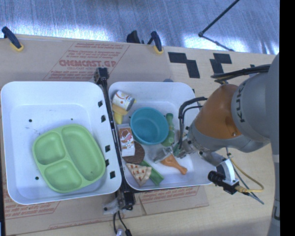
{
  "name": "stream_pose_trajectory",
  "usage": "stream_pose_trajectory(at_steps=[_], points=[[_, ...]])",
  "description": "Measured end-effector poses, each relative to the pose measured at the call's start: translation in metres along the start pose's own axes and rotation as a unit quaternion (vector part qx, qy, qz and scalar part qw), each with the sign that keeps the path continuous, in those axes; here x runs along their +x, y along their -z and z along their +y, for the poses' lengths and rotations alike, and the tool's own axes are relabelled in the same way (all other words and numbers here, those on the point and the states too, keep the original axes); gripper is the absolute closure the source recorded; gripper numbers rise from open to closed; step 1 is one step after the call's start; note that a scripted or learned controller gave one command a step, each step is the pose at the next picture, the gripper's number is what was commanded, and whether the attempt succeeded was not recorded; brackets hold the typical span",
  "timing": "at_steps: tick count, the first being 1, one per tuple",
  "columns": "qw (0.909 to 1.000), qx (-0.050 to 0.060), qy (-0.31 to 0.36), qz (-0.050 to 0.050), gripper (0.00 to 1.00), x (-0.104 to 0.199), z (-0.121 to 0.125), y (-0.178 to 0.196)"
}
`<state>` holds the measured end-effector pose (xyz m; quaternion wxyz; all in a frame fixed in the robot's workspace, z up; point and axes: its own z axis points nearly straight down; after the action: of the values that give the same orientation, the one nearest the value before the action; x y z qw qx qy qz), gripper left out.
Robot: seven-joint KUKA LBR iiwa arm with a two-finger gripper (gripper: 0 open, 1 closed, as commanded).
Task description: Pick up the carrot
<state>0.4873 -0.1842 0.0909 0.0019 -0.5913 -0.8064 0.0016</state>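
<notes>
The orange carrot (pixel 176 165) lies in the right bin (pixel 152 88), near its front right corner, with its thicker end pointing left. My gripper (pixel 173 150) reaches down into that bin from the right, directly above and behind the carrot, close to its thick end. The wrist with the orange band (pixel 215 119) hides the bin's right wall. I cannot make out whether the gripper touches the carrot.
The right bin also holds a blue bowl (pixel 148 125), a small can (pixel 122 101), a yellow item (pixel 119 114), a printed packet (pixel 126 140), a brown disc (pixel 134 154), a pizza slice (pixel 138 172) and green pieces (pixel 156 177). A green divided plate (pixel 68 157) sits in the left bin (pixel 19 97).
</notes>
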Motion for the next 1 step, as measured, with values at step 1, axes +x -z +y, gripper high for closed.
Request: stream_pose_trajectory(at_steps=[1], points=[[1.0,0.001,0.006,0.0,1.0,-0.0006,0.0005,0.01]])
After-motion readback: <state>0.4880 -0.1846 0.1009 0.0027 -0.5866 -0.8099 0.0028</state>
